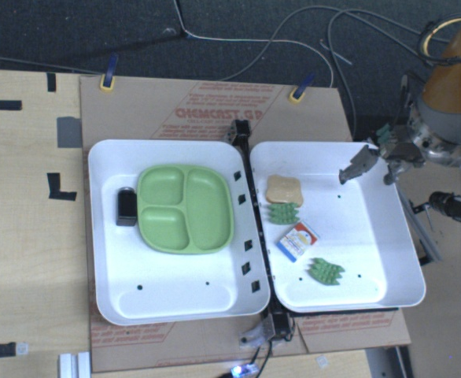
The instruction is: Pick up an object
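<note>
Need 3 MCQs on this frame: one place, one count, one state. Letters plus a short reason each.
1. Where does the green plate lie?
A. left bin
B. right bin
C. on the cardboard

2. How many things lie in the right bin?
A. two
B. four
C. six

3. What does the gripper hold?
A. the black block
B. the small box
C. nothing

Key:
1 A: it lies beside the black block in the left bin.
2 B: bread piece, two green pieces, small box.
3 C: its open fingers hang over the right bin's upper right edge, apart from all items.

Red print on the cardboard sheet (215, 109) (blurred, partly "CHEMCAST GP")
</note>
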Controlling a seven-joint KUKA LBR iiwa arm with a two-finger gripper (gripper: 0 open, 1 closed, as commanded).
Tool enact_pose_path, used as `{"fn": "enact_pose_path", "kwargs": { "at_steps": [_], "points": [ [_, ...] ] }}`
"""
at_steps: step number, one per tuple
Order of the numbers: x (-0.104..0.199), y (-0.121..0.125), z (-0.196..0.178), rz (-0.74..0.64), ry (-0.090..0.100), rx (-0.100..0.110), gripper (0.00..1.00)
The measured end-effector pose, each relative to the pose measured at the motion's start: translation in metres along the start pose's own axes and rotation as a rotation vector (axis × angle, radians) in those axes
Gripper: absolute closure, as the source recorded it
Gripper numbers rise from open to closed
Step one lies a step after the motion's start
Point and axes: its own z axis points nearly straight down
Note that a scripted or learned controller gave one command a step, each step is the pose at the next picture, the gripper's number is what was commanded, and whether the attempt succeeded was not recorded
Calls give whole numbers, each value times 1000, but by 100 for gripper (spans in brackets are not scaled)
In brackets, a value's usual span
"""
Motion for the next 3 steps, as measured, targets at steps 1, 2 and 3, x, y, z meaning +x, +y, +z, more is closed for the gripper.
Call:
{"fn": "enact_pose_path", "kwargs": {
  "at_steps": [1, 2, 3],
  "points": [
    [0, 2, -7, -4, -3, -13, 0],
    [0, -4, 56, -3, -2, -6, 0],
    [-1, -2, 100, -4, -2, -8, 0]
  ]
}}
